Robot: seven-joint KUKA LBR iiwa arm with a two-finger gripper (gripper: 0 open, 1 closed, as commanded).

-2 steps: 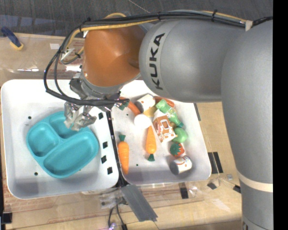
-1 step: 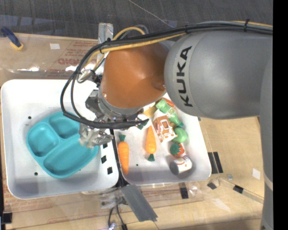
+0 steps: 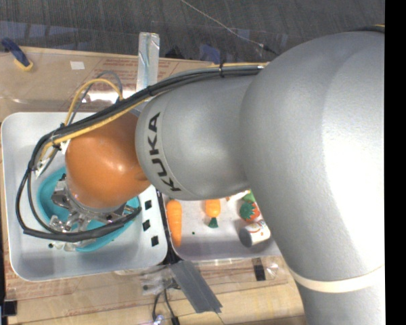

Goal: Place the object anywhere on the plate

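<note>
A teal plate (image 3: 49, 193) lies in the left bin (image 3: 20, 259), mostly covered by my arm's orange wrist band (image 3: 98, 168). My gripper (image 3: 71, 221) hangs below that band, right over the plate, seen from behind and above. An orange carrot-like object (image 3: 174, 223) lies at the left edge of the right bin (image 3: 210, 249). Beside it sit a small orange and green toy (image 3: 212, 212) and a red and green toy (image 3: 250, 209).
A grey and white block (image 3: 254, 234) rests in the right bin near the front wall. Black and yellow cables (image 3: 34, 181) loop off the wrist over the left bin. The big grey arm body (image 3: 291, 147) covers most of the right bin.
</note>
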